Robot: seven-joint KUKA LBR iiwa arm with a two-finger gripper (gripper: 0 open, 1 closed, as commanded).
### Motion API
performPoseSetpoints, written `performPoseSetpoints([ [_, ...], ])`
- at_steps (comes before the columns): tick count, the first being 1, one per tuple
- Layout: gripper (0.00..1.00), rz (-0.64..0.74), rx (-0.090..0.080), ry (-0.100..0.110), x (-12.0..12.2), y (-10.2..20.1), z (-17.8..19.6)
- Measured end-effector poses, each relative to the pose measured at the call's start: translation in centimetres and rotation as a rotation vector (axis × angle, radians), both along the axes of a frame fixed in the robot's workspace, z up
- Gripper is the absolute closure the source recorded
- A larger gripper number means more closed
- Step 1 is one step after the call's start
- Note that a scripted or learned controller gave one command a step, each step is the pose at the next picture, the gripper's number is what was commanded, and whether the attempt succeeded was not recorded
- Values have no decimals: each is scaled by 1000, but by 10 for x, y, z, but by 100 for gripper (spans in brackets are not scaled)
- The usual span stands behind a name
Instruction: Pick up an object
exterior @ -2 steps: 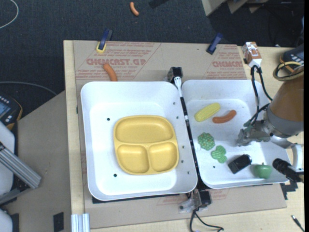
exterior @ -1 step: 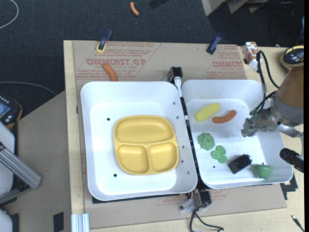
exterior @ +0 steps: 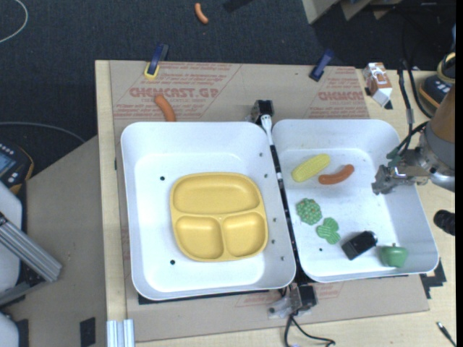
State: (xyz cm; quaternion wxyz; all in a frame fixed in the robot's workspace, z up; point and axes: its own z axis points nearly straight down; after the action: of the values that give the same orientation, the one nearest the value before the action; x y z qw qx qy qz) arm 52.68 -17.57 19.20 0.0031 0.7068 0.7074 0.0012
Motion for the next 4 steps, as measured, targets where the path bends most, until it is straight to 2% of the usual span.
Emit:
performPoseSetpoints([
  [1, 100, 0, 0, 0, 1, 0, 35],
  [2, 100, 6, 2, 1, 31, 44, 44],
  [3, 100, 5, 3, 1, 73, 79, 44],
  [4, 100, 3, 3, 3, 83, 111, 39],
])
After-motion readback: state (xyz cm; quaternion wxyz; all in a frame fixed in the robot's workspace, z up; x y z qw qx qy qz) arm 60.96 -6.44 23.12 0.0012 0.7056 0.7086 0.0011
